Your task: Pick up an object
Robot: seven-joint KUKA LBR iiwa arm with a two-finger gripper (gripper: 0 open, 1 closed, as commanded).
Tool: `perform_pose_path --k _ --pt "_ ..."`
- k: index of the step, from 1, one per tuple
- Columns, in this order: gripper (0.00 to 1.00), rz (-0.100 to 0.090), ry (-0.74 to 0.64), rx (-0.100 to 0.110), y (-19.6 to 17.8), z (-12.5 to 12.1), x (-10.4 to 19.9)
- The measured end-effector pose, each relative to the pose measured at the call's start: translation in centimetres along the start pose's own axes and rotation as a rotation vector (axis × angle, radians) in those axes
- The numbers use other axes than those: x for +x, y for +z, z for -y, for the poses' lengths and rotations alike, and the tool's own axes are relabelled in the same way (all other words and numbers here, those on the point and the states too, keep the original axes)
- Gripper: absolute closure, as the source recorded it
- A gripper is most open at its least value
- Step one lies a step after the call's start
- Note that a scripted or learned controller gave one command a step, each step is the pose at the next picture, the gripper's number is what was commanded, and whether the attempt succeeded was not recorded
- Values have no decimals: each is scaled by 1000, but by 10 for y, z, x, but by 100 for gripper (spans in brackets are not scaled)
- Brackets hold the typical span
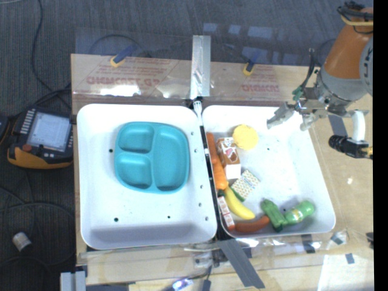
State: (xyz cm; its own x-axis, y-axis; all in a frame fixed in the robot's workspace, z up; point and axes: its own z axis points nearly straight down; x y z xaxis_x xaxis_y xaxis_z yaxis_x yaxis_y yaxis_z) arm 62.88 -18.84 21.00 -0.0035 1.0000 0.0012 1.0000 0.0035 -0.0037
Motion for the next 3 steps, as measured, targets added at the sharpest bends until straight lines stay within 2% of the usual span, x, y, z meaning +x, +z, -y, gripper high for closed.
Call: perform_pose_path --k 1,2,3 --pt "0 3 0 -2 -102 1 46" --pt "0 4 45 1 -32 11 70" --pt "0 0 225 2 29 46 86"
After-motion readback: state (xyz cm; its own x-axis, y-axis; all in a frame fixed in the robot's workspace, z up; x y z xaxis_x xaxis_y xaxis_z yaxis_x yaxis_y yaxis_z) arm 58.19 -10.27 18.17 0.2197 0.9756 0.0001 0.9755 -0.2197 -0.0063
